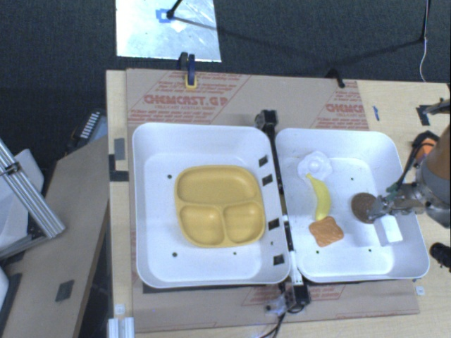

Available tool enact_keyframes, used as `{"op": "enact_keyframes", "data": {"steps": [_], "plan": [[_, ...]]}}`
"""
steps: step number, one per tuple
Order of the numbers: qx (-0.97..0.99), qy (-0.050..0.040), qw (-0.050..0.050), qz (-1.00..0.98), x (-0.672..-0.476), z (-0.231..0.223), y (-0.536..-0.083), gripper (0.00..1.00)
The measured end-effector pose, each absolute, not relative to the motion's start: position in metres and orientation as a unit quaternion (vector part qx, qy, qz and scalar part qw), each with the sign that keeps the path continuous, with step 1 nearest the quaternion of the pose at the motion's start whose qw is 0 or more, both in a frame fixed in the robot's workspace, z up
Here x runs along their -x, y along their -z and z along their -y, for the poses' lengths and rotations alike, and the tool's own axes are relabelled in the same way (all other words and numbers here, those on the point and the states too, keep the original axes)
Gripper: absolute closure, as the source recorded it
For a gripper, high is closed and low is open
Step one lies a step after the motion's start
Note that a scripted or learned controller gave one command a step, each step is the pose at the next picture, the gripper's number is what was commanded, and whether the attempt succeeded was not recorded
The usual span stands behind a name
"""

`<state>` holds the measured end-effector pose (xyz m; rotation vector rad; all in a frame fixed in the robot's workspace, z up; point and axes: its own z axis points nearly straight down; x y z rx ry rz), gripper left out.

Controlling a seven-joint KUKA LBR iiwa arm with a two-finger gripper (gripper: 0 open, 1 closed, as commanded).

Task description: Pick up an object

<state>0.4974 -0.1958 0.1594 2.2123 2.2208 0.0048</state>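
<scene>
The right bin (pixel 352 270) holds a yellow banana (pixel 321 196), an orange-brown toast-like piece (pixel 326 231), a clear crumpled item (pixel 313 166) and a small white block (pixel 389 231). A round brown object (pixel 363 206) lies right at the tip of my gripper (pixel 382 205), which reaches in low from the right, just above the white block. Whether the brown object is held is unclear.
The left bin (pixel 151 189) carries a yellow divided plate (pixel 217 205). A black divider with clips (pixel 276 189) runs between the bins. The grey arm (pixel 430 182) crosses the right bin's right rim. Cardboard (pixel 232 97) lies under both bins.
</scene>
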Motion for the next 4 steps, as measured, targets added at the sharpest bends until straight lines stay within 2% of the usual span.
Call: {"op": "enact_keyframes", "data": {"steps": [1, 2, 4], "plan": [[-0.706, -0.0015, 0.004, -0.708, -0.501, 0.203, -0.221, 1.0], [-0.706, -0.0006, 0.002, -0.709, -0.502, 0.203, -0.224, 1.0], [-0.704, -0.0015, 0.001, -0.711, -0.504, 0.105, -0.234, 1.0]]}}
